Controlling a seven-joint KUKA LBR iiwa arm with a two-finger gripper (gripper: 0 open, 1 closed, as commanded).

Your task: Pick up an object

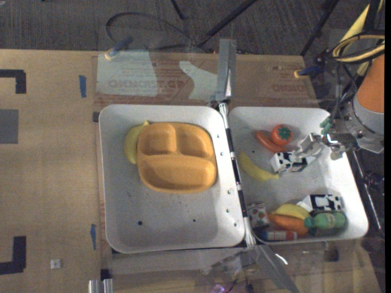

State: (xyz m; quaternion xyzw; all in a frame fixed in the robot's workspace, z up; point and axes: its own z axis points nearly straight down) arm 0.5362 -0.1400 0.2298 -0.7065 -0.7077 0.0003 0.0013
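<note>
In the left bin [116, 212], an orange divided plate [177, 155] is seen lying upside down or flat over most of a yellow banana-like piece [131, 144], of which only an edge is exposed at the plate's left. In the right bin [342, 182], a yellow banana [256, 168] lies near the dividing wall, with a red-orange tomato [281, 133] and a carrot-like piece just behind it. At the near edge, a cluster is gathered: a small spotted item, another banana, a green bottle [327, 221] and a black-and-white carton [325, 201].

The gripper [303, 155] is poised at the centre of the right bin, directly over a second cow-patterned carton [286, 161], which is judged the likely target. Whether the jaws are open or closed cannot be told; the fingers blur into the carton's pattern, and no grasp is confirmed.

The carton is judged to be light, hollow plastic, stiff and rather slick. It would best be taken across its 2 flat, parallel sides, squarely, as a corner grip would probably slip off.
</note>
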